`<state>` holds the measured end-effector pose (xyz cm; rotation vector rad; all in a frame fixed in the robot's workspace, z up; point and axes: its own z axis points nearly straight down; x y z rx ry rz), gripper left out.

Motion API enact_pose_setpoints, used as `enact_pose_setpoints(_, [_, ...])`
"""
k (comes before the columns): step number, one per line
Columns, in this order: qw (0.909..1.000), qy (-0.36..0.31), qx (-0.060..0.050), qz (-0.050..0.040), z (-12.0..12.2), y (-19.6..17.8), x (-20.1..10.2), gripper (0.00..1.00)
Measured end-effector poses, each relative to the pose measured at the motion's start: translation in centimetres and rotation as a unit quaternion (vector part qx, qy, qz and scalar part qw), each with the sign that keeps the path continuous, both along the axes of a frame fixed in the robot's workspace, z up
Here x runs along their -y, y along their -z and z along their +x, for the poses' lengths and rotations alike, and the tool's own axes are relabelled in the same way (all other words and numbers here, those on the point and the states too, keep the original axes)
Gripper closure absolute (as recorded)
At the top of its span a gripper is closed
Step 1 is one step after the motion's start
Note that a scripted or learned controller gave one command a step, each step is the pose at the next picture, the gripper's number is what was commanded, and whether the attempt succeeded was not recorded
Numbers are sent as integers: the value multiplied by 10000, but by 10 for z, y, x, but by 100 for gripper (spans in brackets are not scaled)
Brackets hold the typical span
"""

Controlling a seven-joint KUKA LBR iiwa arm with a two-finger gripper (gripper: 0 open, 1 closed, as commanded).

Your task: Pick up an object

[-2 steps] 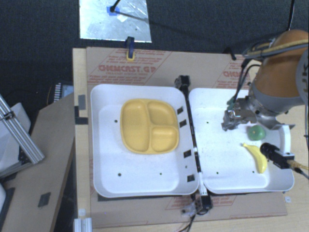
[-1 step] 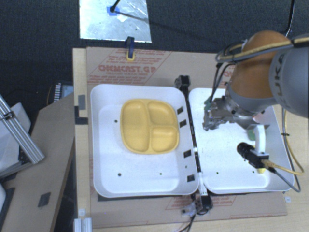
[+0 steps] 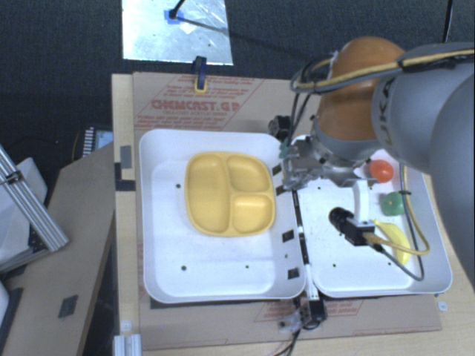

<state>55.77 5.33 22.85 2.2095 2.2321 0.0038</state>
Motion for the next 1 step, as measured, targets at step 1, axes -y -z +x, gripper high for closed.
enact_pose_setpoints(1, [10000, 0, 4, 8, 21, -2, -52, 100])
